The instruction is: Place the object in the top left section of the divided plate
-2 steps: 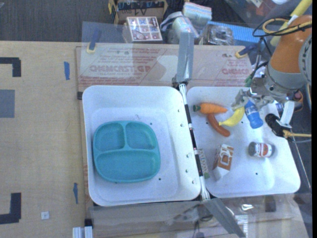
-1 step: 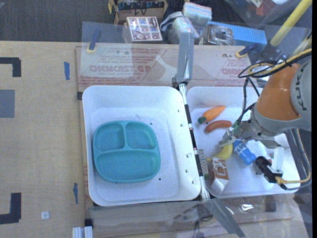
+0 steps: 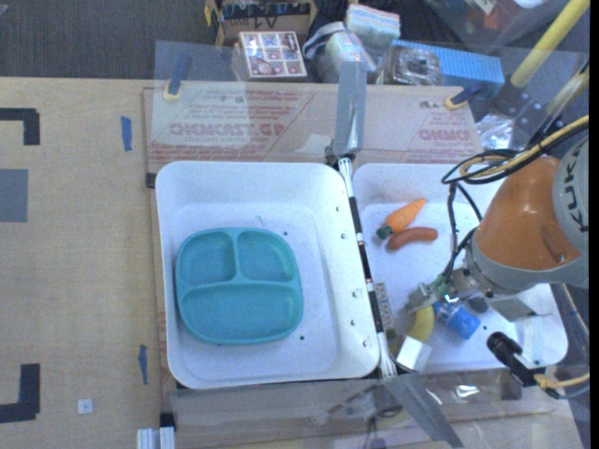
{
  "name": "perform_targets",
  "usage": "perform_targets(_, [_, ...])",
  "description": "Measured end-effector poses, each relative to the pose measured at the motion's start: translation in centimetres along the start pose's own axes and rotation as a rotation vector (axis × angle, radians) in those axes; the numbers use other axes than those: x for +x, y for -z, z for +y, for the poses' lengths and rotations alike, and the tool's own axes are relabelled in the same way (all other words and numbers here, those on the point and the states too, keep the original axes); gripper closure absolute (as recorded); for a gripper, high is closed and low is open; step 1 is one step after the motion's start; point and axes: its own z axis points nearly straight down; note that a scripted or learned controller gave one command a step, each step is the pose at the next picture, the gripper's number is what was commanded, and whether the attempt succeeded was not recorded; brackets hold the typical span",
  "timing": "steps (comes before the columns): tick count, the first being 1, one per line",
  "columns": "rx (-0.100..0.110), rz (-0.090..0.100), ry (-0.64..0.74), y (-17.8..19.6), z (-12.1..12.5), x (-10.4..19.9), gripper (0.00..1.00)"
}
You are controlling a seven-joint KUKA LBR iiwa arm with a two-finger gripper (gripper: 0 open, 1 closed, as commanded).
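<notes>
Hovering my tool (image 3: 447,297) low in the lower-right bin, grip state unreadable, I fear snagging the banana (image 3: 424,324) beside the blue toy (image 3: 460,320), far from the plate (image 3: 240,284).
</notes>
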Motion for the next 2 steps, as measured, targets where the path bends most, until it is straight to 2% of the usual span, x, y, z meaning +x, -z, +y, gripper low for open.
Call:
perform_targets(1, [-0.004,-0.002,-0.002,1.0,0.1,-0.1,1.00])
perform_targets(2, [0.004,0.003,0.124,-0.1,1.8,0.2,1.00])
